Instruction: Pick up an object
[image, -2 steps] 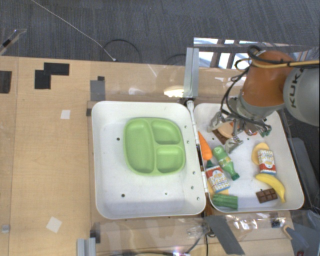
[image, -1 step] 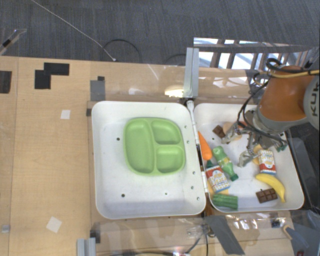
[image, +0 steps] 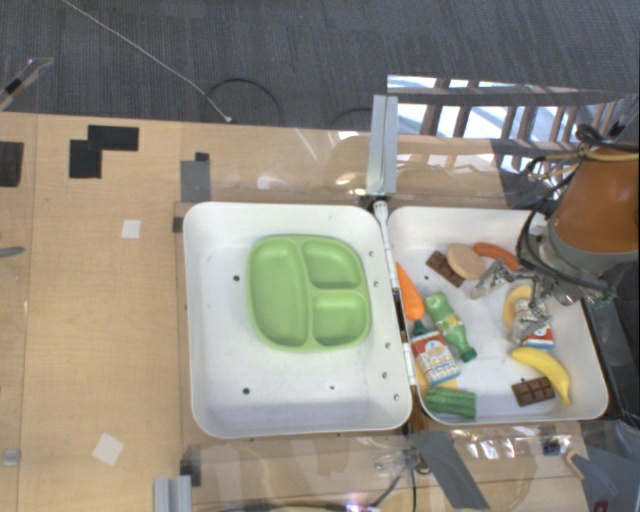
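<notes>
My gripper (image: 518, 289) hangs low over the right bin (image: 592, 400), below the grey wrist and orange band. It is open, its metal fingers (image: 489, 279) spread apart. A small yellow piece (image: 514, 305) lies just under the gap, and whether the fingers touch it I cannot tell. Close by are a red, white and blue packet (image: 533, 331), a banana (image: 546, 367), a chocolate piece (image: 532, 391), a tan bun (image: 464, 262) and a red sausage (image: 496, 254).
The right bin's left side holds a carrot (image: 408, 293), a green bottle (image: 449, 327), a small carton (image: 434, 359) and a green cucumber piece (image: 449, 402). A green divided plate (image: 307, 291) sits in the left bin (image: 215, 400). A metal post (image: 382, 145) stands behind the divider.
</notes>
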